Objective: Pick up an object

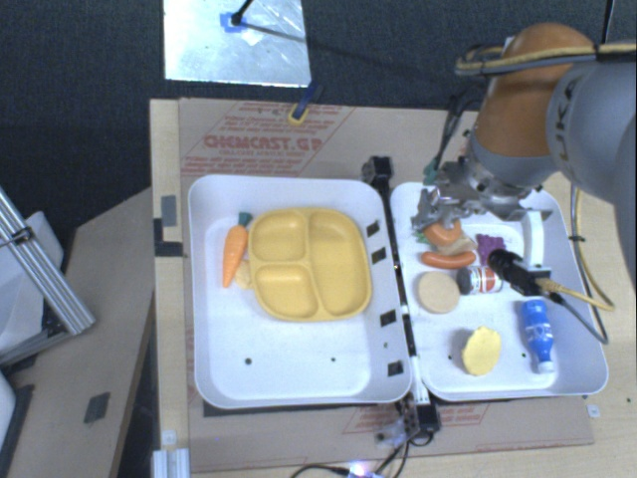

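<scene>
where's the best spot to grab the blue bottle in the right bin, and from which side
Grip the blue bottle across its middle, coming straight down from above. It lies flat on the floor of the right bin, pointing roughly toward the near edge, so its narrow width suits the fingers. The bin's right wall is close on one side, so closing across the body with care seems wise; the yellow piece lies apart to its left.

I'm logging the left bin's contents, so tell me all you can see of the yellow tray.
The yellow tray looks like smooth plastic, with rounded corners and three shallow compartments: two along the far side, one wider along the near side. All three look empty. It lies flat, slightly rotated, near the middle of the left bin. A toy carrot lies beside its left edge.
</scene>
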`<state>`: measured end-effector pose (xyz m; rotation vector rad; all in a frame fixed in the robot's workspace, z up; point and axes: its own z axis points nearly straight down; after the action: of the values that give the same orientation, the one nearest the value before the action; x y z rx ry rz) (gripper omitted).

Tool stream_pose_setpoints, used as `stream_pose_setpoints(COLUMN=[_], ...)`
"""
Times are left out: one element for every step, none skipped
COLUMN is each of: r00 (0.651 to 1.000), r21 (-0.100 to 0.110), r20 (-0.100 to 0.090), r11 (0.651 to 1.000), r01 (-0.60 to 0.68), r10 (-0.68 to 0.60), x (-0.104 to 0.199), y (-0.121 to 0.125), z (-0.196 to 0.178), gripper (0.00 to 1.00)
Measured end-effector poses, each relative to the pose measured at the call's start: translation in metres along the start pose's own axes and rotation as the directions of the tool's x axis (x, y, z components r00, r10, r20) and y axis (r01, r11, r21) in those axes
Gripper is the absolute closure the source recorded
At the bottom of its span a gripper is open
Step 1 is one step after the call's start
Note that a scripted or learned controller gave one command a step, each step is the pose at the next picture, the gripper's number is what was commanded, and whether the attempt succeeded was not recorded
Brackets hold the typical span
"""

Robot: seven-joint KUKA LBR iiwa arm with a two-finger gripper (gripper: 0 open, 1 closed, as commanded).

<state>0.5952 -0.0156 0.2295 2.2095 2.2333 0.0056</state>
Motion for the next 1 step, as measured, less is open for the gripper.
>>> stream_pose_setpoints(r00=[1.000], r21=[0.001], r20=[0.001], r11=[1.000], r01=[-0.001], r10=[0.001], x=[0.0512], y=[0.0083], z=[0.0117], gripper=[1.00])
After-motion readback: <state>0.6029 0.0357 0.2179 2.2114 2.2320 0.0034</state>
